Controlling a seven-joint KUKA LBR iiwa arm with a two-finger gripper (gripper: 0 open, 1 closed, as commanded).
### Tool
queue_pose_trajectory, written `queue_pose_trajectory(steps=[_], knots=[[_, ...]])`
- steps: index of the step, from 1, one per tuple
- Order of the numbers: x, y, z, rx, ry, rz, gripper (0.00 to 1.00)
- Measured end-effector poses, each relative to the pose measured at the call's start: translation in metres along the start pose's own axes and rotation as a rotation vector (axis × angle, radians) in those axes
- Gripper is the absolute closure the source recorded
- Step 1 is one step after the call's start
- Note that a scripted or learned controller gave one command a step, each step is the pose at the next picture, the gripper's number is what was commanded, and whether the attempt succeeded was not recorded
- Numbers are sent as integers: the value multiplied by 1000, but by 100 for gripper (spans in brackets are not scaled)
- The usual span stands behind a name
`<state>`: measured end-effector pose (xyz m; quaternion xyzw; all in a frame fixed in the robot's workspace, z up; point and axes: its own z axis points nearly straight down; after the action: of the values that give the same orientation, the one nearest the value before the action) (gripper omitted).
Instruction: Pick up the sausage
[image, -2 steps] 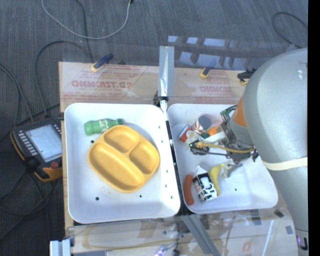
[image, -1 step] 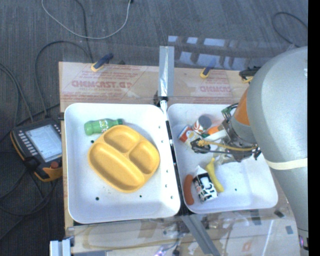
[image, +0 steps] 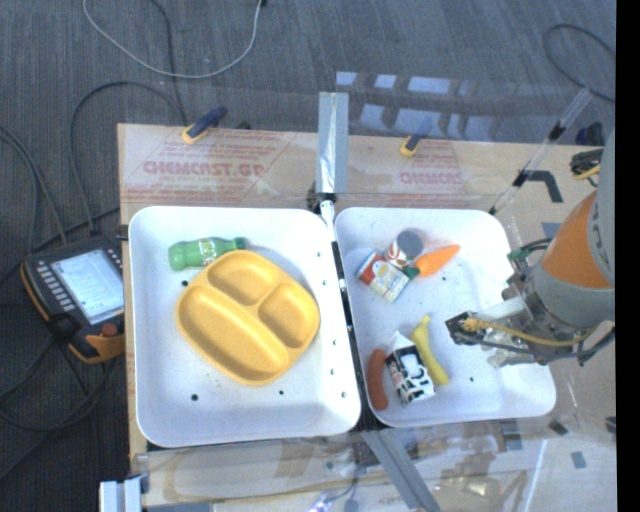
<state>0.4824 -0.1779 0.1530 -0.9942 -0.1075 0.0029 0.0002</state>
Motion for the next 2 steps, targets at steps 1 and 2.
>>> queue_pose_trajectory(steps=[1, 2], knots=[[-9, 44, -6, 0, 2, -79, 100], [-9, 44, -17, 1, 2, 12, 100]])
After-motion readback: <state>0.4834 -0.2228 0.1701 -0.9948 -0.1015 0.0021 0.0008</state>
